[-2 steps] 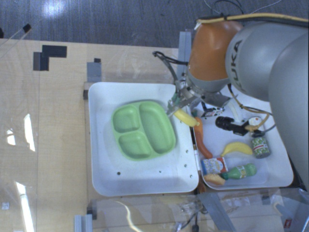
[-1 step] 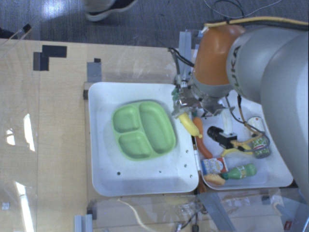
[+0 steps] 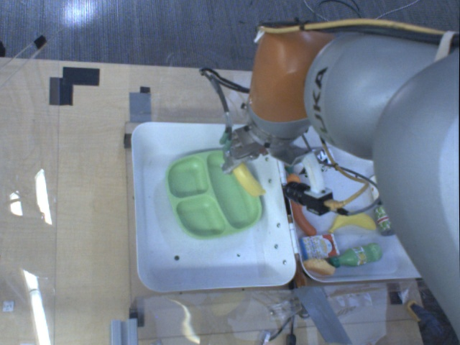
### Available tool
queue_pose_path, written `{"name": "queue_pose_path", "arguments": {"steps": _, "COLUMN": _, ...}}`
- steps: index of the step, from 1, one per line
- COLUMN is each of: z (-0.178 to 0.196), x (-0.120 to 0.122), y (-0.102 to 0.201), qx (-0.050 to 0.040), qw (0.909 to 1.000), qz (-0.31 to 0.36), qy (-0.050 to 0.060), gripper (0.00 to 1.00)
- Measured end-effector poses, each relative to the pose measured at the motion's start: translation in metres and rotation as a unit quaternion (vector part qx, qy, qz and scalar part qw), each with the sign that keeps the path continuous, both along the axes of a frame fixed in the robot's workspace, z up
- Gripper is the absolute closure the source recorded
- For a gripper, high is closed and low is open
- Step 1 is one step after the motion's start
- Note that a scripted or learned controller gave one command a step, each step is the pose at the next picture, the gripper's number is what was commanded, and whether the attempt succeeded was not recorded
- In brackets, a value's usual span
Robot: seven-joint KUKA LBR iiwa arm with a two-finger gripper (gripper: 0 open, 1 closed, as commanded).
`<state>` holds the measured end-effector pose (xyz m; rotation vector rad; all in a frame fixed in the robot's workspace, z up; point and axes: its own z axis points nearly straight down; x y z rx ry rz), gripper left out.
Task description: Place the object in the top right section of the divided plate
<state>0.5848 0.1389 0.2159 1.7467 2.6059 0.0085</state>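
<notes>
A green divided plate (image 3: 205,207) lies in the left white bin (image 3: 215,272). My gripper (image 3: 236,162) hangs over the plate's upper right part, below the orange band of the arm. A yellow, elongated object (image 3: 249,181) sticks out from between the fingers and slants down to the right over the plate's right edge. Its upper end is covered by the gripper. The fingers look shut on it.
The right bin (image 3: 392,268) holds several items: a yellow banana-like piece (image 3: 353,222), an orange piece (image 3: 305,221), a small carton (image 3: 320,246) and a green bottle (image 3: 357,255). Black cables (image 3: 309,196) hang beside the gripper. The arm covers much of the right bin.
</notes>
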Motion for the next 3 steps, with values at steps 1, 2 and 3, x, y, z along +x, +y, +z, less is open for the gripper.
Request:
{"name": "queue_pose_path", "arguments": {"steps": 1, "z": -0.014, "x": -0.036, "y": 0.008, "qx": -0.0009, "qw": 0.9861, "qz": 0.166, "qy": 0.000, "gripper": 1.00}}
{"name": "queue_pose_path", "arguments": {"steps": 2, "z": 0.103, "x": -0.055, "y": -0.031, "qx": -0.0023, "qw": 0.9676, "qz": 0.252, "qy": -0.005, "gripper": 1.00}}
{"name": "queue_pose_path", "arguments": {"steps": 3, "z": 0.040, "x": -0.097, "y": -0.013, "qx": -0.0013, "qw": 0.9784, "qz": 0.207, "qy": 0.000, "gripper": 1.00}}
